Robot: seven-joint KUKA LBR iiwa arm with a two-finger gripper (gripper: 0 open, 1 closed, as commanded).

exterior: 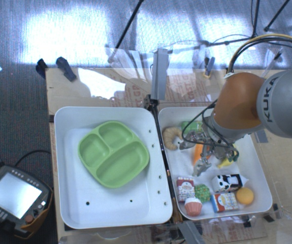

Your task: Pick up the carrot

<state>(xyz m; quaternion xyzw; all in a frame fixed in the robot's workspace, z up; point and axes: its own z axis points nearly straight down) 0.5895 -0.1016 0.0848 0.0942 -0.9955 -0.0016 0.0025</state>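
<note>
I've got the gripper (205, 162) down in the right bin (260, 169), and the carrot (198, 154) sits right between its spread fingers, touching them, not clamped as far as I see.

You have two white bins side by side on the bench: the left bin (67, 197) holds a green divided plate (114, 153) lying flat. In the right bin (260, 174), a croissant (172, 136) sits near the left wall, and along the front you see a red carton (186, 188), a cupcake (193, 206), a cow-patterned carton (227, 182), what looks like an orange (245, 195), and a green piece (202, 192). A tablet (14, 200) lies on the floor at left.
</note>
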